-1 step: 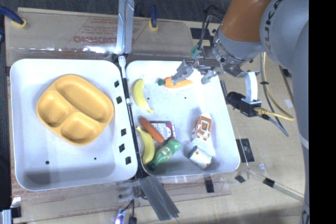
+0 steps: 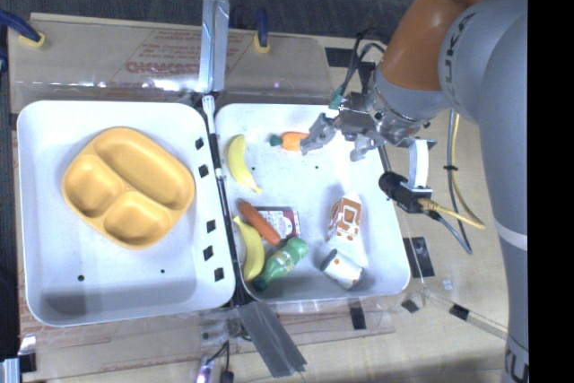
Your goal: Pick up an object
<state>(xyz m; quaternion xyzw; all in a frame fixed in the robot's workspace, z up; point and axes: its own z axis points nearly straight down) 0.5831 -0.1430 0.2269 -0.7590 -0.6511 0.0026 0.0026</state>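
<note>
My gripper (image 2: 339, 142) hangs over the upper part of the right bin (image 2: 386, 274), open, with nothing between its fingers. A small orange carrot with a green tip (image 2: 291, 140) lies just left of the left finger, apart from it. A yellow banana (image 2: 239, 162) lies by the bin's left wall. Lower down, a second banana (image 2: 252, 249), a red-orange sausage-shaped piece (image 2: 259, 221), a dark red packet (image 2: 282, 219) and a green bottle (image 2: 282, 260) are clustered together. A white and orange carton (image 2: 345, 233) lies at the lower right.
The left bin (image 2: 45, 282) holds a yellow divided tray (image 2: 128, 186). A metal divider (image 2: 213, 49) stands between the bins at the back. Cables and a black connector (image 2: 399, 189) hang at the right bin's right rim.
</note>
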